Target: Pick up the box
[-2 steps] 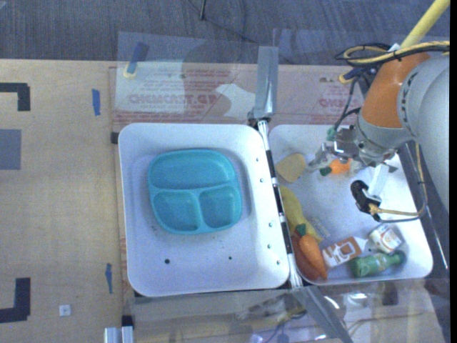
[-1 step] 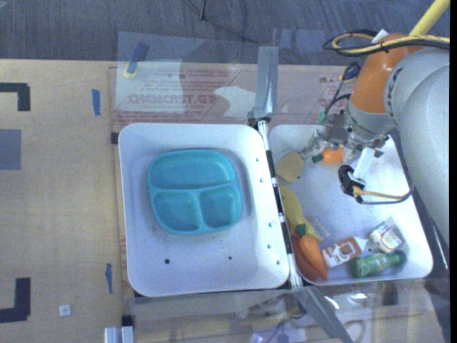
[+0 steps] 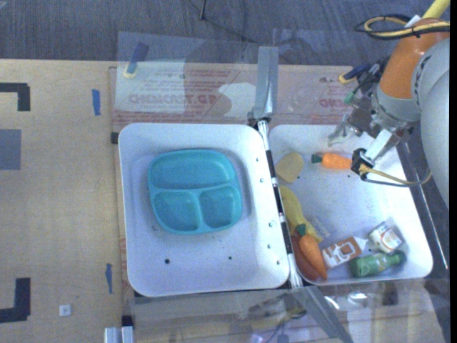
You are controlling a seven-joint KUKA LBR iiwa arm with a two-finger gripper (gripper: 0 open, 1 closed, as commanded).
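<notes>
The box [image 3: 341, 251] is a small orange and white carton lying flat near the front of the right bin [image 3: 357, 206]. It sits between a large carrot [image 3: 310, 256] and a green bottle [image 3: 377, 264]. My gripper [image 3: 349, 152] hangs over the far part of that bin, well behind the box, with its fingers spread open. A small carrot [image 3: 334, 161] lies just beside the fingertips, and nothing is held between them.
A banana [image 3: 291, 206] runs along the right bin's left wall, with a pale round slice [image 3: 289, 166] behind it. A small white pack [image 3: 386, 237] lies right of the box. The left bin [image 3: 143, 263] holds a teal divided plate [image 3: 194, 191].
</notes>
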